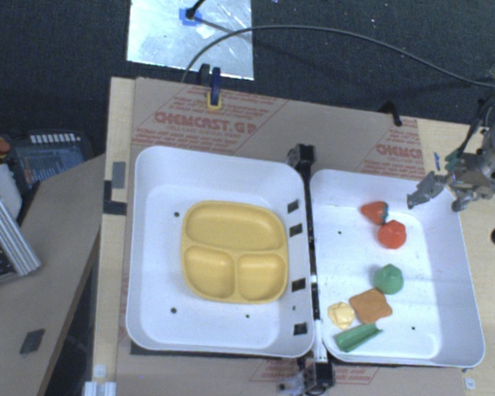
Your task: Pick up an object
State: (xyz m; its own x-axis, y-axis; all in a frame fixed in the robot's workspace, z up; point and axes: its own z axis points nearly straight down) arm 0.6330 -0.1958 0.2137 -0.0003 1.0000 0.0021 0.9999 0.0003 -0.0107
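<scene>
The right bin point(451, 256) holds several toy foods. A red piece with a bluish tip point(373, 212) lies beside a round red-orange one point(392, 235). Lower down sit a green round piece point(388, 278), a brown flat piece point(370, 306), a small yellow piece point(341, 314) and a long green piece point(357, 336). My gripper point(444, 193) hangs over the right bin's far right corner, its two grey fingers spread apart with nothing between them. It stands well to the right of the red pieces.
The left bin point(153, 227) carries a yellow three-compartment plate point(234, 251). A black divider point(306, 242) runs between the bins. A cable arcs over the bench's far side. A silver sheet point(193, 22) lies beyond the bench.
</scene>
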